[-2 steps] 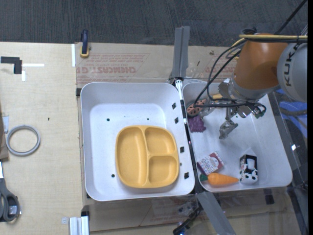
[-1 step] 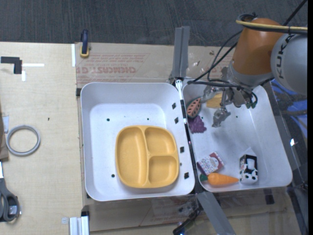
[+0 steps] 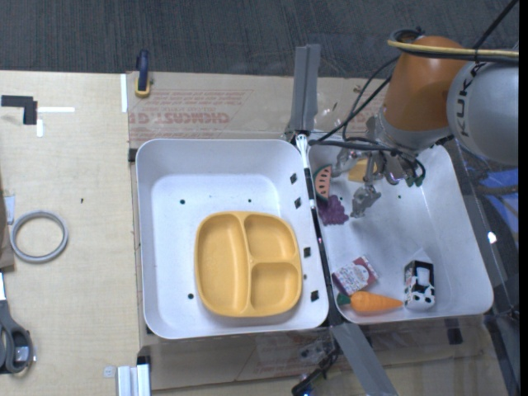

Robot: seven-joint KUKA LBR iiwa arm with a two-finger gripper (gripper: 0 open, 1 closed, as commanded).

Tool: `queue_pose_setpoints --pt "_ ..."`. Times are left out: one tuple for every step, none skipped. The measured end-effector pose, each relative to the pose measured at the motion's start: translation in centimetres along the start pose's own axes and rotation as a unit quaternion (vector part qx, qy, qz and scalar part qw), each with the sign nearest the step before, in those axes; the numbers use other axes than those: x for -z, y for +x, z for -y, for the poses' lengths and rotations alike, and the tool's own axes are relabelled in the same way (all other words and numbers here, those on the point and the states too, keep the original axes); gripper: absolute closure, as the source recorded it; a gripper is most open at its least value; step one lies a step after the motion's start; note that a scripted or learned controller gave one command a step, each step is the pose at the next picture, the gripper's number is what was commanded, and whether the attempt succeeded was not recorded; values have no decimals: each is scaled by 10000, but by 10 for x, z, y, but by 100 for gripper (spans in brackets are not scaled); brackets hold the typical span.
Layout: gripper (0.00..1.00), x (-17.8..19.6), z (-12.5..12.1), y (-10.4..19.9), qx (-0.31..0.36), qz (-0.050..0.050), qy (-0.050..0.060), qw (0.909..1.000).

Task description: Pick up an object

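Purple bunch (image 3: 332, 211) likeliest target: lies in the right bin (image 3: 462, 246) against its left wall, just left of the gripper (image 3: 363, 200). Gripper hangs low over the far half of that bin, below the orange band of the arm (image 3: 425, 81), wrapped in cables; whether spread or pressed together, cannot tell from this angle. Looks like a toy cluster of grapes, probably light, knobbly and slightly yielding; best pinched across the middle of the cluster, approaching from the right so the bin wall does not block the left side. Could roll or slip off rounded lobes if caught at an edge. Just beyond it, a watermelon slice (image 3: 323, 180) leaning on the same wall and a yellow piece (image 3: 358, 169) partly hidden by the wrist. Well apart, along the near edge: a red packet (image 3: 355, 275), a carrot (image 3: 375, 303) and a black-and-white carton (image 3: 419, 285), 3 easier, freer picks. Smooth white floor, plenty of open room mid-bin. Left bin (image 3: 165, 180) holds 1 yellow divided plate (image 3: 247, 262). Further left on the bench, a tape roll (image 3: 37, 236) and scissors (image 3: 12, 349).
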State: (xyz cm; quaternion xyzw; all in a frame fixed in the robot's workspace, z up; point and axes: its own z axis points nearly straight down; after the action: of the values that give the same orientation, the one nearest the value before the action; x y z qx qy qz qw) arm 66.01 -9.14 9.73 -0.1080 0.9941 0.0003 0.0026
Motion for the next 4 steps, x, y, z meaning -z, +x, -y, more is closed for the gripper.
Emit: queue_pose_setpoints --pt "0 66 26 28 -796 5 10 9968" --pt "0 5 26 6 -3335 -13 13 9428" --pt "0 -5 6 26 -5212 -14 19 8534" --pt "0 95 -75 -5 -4711 -7 16 8821"
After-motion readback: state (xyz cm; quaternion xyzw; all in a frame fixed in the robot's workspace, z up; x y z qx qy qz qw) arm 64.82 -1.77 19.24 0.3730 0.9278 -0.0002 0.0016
